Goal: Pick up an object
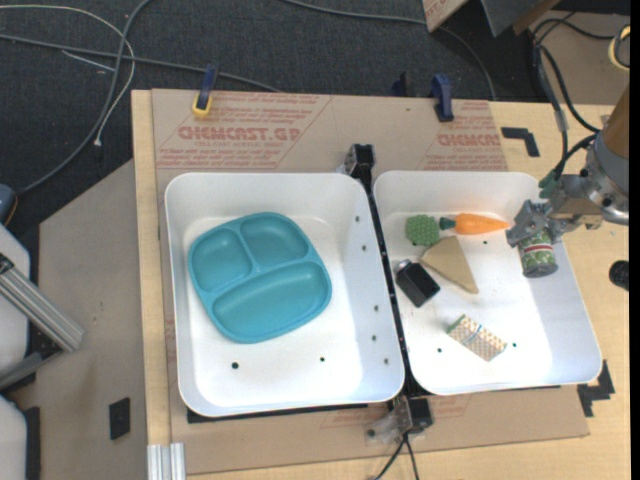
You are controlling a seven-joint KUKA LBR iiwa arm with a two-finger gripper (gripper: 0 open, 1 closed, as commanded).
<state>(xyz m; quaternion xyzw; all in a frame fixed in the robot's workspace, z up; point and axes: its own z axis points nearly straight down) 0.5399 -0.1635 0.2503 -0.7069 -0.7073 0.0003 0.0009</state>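
My gripper (538, 236) hangs over the right side of the right bin (560, 358), coming in from the right edge. It is shut on a small green patterned can (540, 258), whose top sits between the fingers while its body hangs upright below them. Left of it in the same bin lie an orange carrot toy (478, 224) with a green leafy end (423, 230), a tan wedge (452, 265), a black block (417, 282) and a small patterned card (477, 337).
The left bin (190, 368) holds a blue divided plate (260, 275). A black divider strip (378, 268) runs between the bins. Blue clamps (206, 88) (441, 96) grip the board's far edge. Cables trail behind the arm at upper right.
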